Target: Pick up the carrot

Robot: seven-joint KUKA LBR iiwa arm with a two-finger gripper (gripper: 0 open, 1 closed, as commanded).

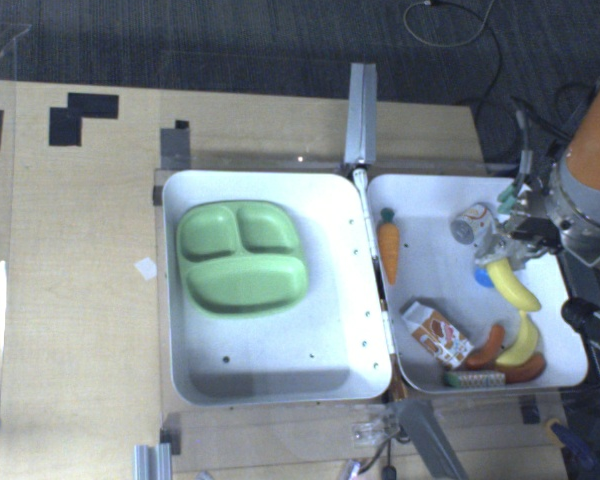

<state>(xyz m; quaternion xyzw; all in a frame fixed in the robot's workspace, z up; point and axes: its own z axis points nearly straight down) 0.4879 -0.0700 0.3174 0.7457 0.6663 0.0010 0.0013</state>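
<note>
Orange carrot [388,251] untouched against the left wall of the right bin [435,188], pick not yet begun.

It lay lengthwise beside the divider, leafy end toward the far side, with bare bin floor around it. The end effector [507,240] hovered well apart, near the bin's right side above a banana [511,285] and beside a small can [469,224]; whether it was released or clenched could not be told, and nothing showed in its grasp. A juice carton [437,334] and sausages [507,370] lay nearer the front. The green plate [242,258] sat in the left bin [280,383]. Reaching across, descending and grasping all seemed left to do.
</note>
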